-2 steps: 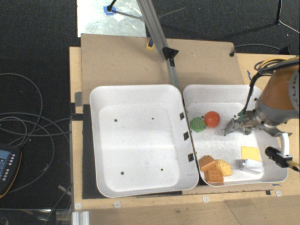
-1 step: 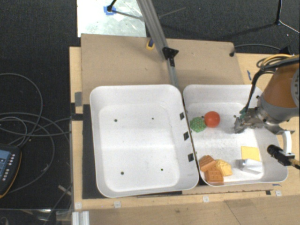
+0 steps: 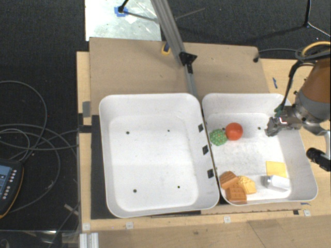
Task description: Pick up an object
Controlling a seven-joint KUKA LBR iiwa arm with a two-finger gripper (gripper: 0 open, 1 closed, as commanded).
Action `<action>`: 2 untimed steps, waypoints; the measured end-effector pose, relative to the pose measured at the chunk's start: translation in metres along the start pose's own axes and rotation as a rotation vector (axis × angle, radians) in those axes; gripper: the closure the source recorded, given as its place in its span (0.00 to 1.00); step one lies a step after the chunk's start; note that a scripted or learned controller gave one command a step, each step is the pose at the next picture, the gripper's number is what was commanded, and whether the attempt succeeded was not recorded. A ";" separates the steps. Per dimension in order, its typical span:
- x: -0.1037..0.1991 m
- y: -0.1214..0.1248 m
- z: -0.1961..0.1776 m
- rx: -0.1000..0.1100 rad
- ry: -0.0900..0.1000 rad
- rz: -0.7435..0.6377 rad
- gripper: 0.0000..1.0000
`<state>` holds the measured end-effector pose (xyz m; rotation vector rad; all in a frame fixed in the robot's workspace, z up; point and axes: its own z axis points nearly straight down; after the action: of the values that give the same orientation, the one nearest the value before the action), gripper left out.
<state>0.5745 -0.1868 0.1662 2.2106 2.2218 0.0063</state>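
Note:
The right bin [image 3: 258,103] holds a red ball [image 3: 234,131] touching a green knobbly ball [image 3: 218,137] near its left wall. At the front lie an orange-brown waffle-like block [image 3: 235,185], a yellow flat piece [image 3: 276,168] and a small silver-white object [image 3: 274,182]. My gripper [image 3: 275,126] hangs over the right side of this bin, to the right of the red ball and above the yellow piece. Nothing shows between its fingers.
The left bin [image 3: 111,112] lies beside the right one, with black clips [image 3: 205,150] along the shared wall. A grey pole [image 3: 170,25] slants in from the top. Cables [image 3: 31,133] and a handset [image 3: 8,182] lie on the floor at left.

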 end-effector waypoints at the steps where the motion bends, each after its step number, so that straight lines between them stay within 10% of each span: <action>1: -0.006 -0.004 -0.048 0.001 0.000 0.001 1.00; 2: -0.004 0.001 -0.112 -0.001 -0.001 -0.001 1.00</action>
<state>0.5750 -0.1909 0.2784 2.2084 2.2220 0.0067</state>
